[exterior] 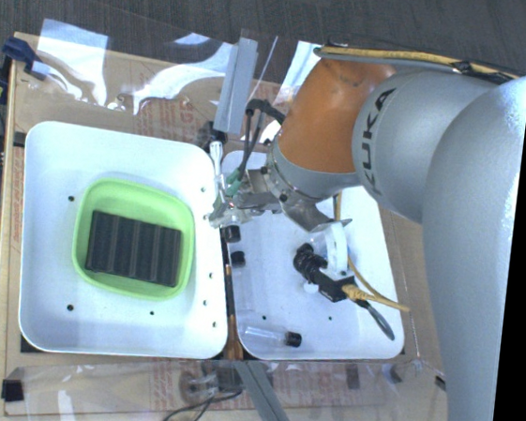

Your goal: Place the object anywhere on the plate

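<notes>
Gripper [229,201] sits low at the seam between the 2 bins, and I honestly can't tell how open it is or if it's got anything. The small clear tube [273,333] lies near the right bin's [269,286] front edge, well apart from the green plate [137,197] in the left bin [50,171].

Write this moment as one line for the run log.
gripper: at bins' shared edge | green plate: left bin, dark ridged block on it | capped tube: right bin
</notes>
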Available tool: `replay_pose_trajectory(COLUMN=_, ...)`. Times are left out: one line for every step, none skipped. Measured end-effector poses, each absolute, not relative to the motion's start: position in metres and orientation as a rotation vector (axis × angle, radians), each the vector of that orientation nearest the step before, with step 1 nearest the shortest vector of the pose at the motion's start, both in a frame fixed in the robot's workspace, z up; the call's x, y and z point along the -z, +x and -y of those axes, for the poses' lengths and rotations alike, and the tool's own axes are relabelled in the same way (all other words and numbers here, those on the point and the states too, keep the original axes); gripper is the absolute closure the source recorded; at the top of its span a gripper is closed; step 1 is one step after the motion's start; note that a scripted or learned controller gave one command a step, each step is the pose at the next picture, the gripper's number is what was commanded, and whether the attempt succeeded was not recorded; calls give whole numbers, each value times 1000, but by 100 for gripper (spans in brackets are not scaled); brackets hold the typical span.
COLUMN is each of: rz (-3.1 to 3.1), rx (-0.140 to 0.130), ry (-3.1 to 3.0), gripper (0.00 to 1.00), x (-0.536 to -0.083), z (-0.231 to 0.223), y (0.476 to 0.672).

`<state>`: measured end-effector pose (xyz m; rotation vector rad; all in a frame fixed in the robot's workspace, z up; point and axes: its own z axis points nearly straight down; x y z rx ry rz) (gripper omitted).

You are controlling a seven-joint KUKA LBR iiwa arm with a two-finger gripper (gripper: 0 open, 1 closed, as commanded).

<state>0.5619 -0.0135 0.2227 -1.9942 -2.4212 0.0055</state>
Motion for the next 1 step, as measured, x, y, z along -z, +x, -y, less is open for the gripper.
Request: replay_pose_trajectory(rz=2421, rx=-6, ry=-1995, gripper=0, x=-223, z=14, y=562)
